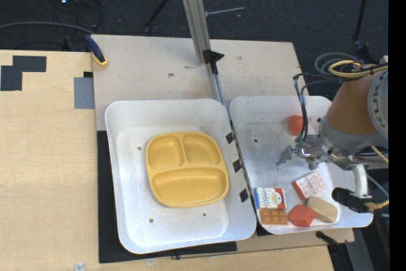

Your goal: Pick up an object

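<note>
so far nothing has been lifted, as best the view lets me judge. the end effector (293,155) sits low over the right bin (254,112), near the middle of its floor, with thin metal fingers (283,159) reaching toward the left; whether they are spread or closed i cannot tell, and no object shows between them. the grey arm (355,114) with its orange band comes in from the right and covers part of that bin.

just behind the end effector, toward the far side of the bin, a small red-orange ball (295,124) rests apart from the fingers. nearer the front edge lies a cluster of things: a red-and-white packet (310,185) just beside the wrist, a tan block (322,209), a red wedge (301,216) touching the tan block, a waffle-like brown piece (274,217), and a small carton (270,198) with a picture on it, sitting against the brown piece. any of these could be the object to pick; all of them still lie on the bin floor.

further out, the left bin (120,200) holds a yellow divided plate (187,169), lying flat. both bins rest on the pale surface (152,66), with a metal post (195,16) rising behind them.

my reading is that the task is at the reaching stage: the approach is underway, while the grasp and the lift remain to be done. the patch of floor right under the fingers looks bare, so a grab at this spot may well come up with nothing.
</note>
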Robot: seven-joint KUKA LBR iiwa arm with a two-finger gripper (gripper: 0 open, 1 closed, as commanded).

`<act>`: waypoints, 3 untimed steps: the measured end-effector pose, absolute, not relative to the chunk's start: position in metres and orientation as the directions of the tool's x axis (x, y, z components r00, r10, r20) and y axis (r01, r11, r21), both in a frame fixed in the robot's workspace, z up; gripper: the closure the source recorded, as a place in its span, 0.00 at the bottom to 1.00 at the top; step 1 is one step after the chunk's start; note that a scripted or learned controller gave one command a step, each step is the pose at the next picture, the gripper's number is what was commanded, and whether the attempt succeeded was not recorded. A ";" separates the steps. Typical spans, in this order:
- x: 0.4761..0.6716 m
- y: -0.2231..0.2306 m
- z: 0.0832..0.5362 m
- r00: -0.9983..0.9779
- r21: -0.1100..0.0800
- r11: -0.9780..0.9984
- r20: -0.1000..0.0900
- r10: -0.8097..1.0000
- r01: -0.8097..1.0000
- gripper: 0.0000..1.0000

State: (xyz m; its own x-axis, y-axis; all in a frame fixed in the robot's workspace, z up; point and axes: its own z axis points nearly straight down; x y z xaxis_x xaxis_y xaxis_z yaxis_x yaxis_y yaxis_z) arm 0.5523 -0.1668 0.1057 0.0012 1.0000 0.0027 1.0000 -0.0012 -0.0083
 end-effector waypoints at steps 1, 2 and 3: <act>0.553 -0.168 0.119 0.005 -0.005 -0.005 0.002 1.000 1.000 1.00; 0.551 -0.175 0.163 0.005 0.002 -0.005 -0.001 1.000 1.000 1.00; 0.550 -0.172 0.226 -0.002 0.005 0.002 -0.001 1.000 1.000 1.00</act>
State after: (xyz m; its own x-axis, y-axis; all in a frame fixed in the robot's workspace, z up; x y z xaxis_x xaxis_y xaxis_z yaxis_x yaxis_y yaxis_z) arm 0.5504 -0.1724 0.2255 -0.0016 1.0000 -0.0012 1.0000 0.0016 0.0046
